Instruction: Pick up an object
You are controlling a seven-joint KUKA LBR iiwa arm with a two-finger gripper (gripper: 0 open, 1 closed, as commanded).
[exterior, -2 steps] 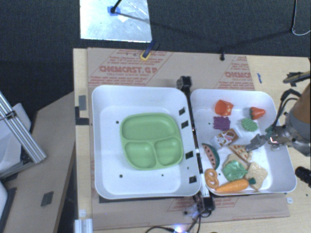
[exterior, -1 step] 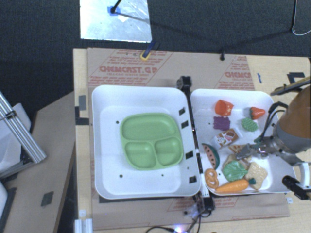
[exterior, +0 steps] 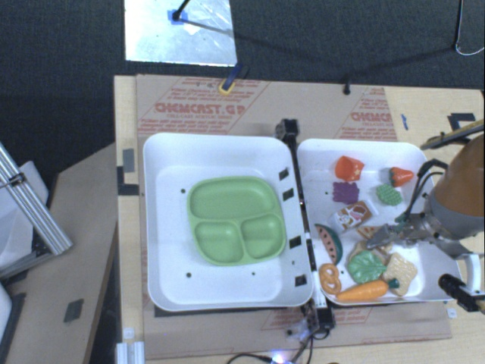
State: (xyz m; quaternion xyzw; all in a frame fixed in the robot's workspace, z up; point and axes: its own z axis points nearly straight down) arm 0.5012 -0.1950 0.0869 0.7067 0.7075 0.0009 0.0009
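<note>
White plastic makes up both shallow bins: the left bin [exterior: 163, 203] holds one pale green divided plate [exterior: 233, 220] with three compartments, smooth and rounded at the corners; the right bin [exterior: 318, 158] holds the toy food. I count about eleven pieces there. Far side: one orange-red pepper-like piece [exterior: 348, 167], one purple cluster [exterior: 345, 193], one small red-and-green piece [exterior: 401, 176], one knobbly green piece [exterior: 389, 195]. Middle: one small printed box [exterior: 352, 216] and one watermelon slice [exterior: 329, 243]. Near side: one pretzel [exterior: 330, 277], one leafy green piece [exterior: 367, 265], one pale cracker-like square [exterior: 402, 271], and one orange carrot [exterior: 362, 291], which lies with its long axis left to right along the near wall, green top toward the right. A brownish piece sits under the gripper [exterior: 386, 236], too dim to name. The grey arm enters from the right, low over the bin's middle; whether the jaws are spread or pressed together I cannot tell. Cardboard covers the bench [exterior: 197, 108].
</note>
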